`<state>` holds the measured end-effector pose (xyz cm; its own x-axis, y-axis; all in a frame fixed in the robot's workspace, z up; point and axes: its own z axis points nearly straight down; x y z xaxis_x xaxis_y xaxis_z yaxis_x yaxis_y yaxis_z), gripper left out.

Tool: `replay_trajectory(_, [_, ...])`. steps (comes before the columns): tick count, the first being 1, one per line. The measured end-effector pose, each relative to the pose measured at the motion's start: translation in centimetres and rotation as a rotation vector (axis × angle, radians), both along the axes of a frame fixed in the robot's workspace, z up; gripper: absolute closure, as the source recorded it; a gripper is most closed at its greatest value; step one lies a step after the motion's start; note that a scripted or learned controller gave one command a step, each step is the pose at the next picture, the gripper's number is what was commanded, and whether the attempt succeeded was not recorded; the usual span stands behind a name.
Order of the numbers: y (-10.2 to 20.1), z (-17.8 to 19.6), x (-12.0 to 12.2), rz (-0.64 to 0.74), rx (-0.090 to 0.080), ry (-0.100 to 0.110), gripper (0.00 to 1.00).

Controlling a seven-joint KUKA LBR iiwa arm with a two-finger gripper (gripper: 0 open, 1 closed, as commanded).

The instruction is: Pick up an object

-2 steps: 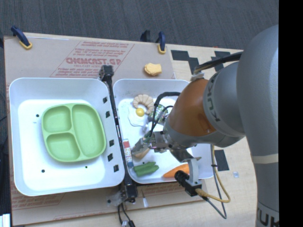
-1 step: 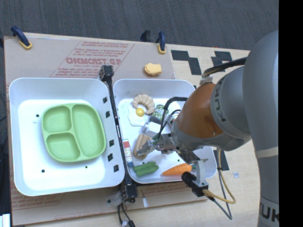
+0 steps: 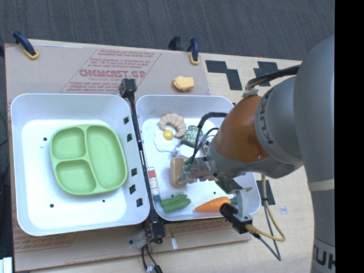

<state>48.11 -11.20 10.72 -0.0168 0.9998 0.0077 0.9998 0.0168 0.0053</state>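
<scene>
the gripper is down in the right bin, right over the bread; whether it's clenched i can't tell. that bread looks light and stiff, probably plastic and a bit slick, so pinching across its narrow sides seems safest.

White bins: smooth plastic, slight sheen. Green divided plate: matt plastic. Bench top: brown printed cardboard, matt. Arm: smooth grey shell, glossy orange band. Surrounding floor: dark rough carpet.
</scene>
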Motion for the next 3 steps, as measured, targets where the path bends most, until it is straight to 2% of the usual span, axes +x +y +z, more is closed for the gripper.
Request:
replay_trajectory(1, [1.9, 10.2, 5.8, -0.011, -0.008, 0.005, 1.00])
replay_trajectory(2, [7.5, 12.3, -0.5, -0.010, -0.007, 0.008, 1.00])
replay_trajectory(3, [7.5, 13.3, -0.4, -0.004, -0.007, 0.008, 1.00])
